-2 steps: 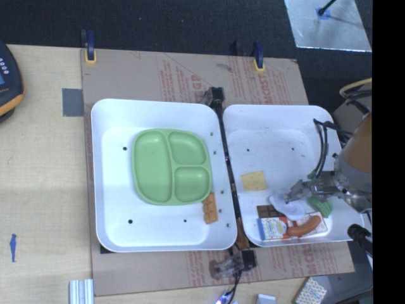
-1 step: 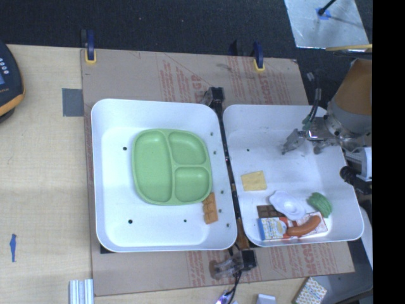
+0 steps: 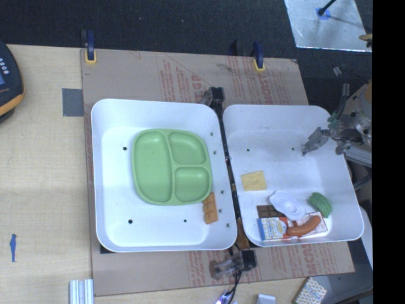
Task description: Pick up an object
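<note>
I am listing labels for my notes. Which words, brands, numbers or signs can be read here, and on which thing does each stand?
None can be read.
Cardboard sheet: red print, too blurred.
Small carton: coloured label, too small.
Handheld device: buttons, markings unreadable.

One fixed camera looks down aslant on both white bins point(image 3: 101, 170).
</note>
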